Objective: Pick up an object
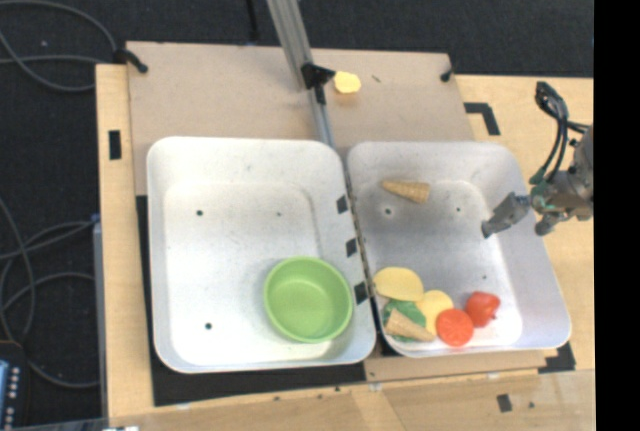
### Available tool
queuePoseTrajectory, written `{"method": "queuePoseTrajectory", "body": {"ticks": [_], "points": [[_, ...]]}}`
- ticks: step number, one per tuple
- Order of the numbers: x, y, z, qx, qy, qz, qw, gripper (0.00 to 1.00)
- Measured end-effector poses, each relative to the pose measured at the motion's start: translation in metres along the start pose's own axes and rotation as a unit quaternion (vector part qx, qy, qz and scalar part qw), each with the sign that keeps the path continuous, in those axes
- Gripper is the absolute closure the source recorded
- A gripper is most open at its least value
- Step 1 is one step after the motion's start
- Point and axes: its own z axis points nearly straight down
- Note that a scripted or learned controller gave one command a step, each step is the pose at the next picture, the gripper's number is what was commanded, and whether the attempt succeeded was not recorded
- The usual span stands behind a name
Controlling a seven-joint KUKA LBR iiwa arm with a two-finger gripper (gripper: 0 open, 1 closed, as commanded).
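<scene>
Nothing was lifted yet, operator. The right bin [520, 264] held every candidate: a green bowl [308, 298] lay outside it to the left, the cone [407, 189] near its top, the red pieces [468, 317] at its lower corner. The gripper [510, 215] hovered over its right rim; its grip state could not be told.

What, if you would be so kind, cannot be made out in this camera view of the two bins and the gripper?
- Gripper: small and blurred at the right bin's edge; whether it is open or shut is unclear.
- Arm: cut off by the right edge.
- Green item: mostly covered by the yellow pieces and a cone; its shape is unclear.
- Yellow object behind the bins: too small to identify.
</scene>
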Motion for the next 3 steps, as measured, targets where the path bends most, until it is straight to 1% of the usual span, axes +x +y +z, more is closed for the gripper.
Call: {"method": "queuePoseTrajectory", "body": {"ticks": [1, 2, 3], "points": [[0.000, 0.000, 0.000, 0.000, 0.000, 0.000, 1.0000, 0.00], [0.007, 0.000, 0.059, 0.003, 0.000, 0.003, 1.0000, 0.00], [0.004, -0.002, 0.122, 0.004, 0.000, 0.003, 1.0000, 0.00]]}}
